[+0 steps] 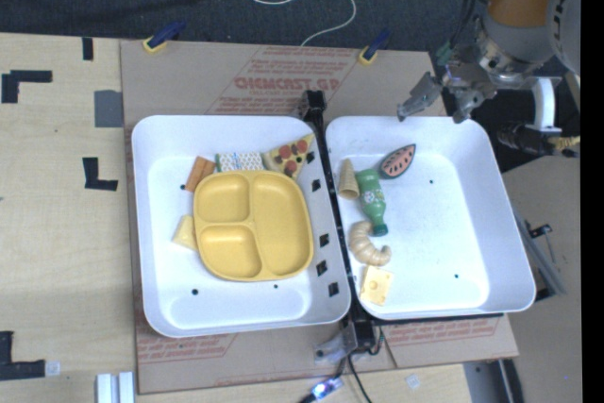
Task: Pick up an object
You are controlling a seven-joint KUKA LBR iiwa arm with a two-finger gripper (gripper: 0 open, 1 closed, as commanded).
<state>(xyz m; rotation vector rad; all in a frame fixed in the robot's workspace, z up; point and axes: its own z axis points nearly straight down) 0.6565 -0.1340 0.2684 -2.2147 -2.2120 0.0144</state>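
The gripper (436,101) is parked above the right bin's (472,203) far rim, fingers spread, nothing held. Pickable stuff is clustered along that bin's left side: watermelon slice (398,161), green bottle (372,201), croissant (369,243), cheese wedge (377,286). Since they're packed close to the wall, a grab could easily be botched, with neighbours getting nudged or fingers blocked by the divider.

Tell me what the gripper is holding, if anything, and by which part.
Nothing. The gripper hangs open above the right bin's far rim, with no object between its fingers.
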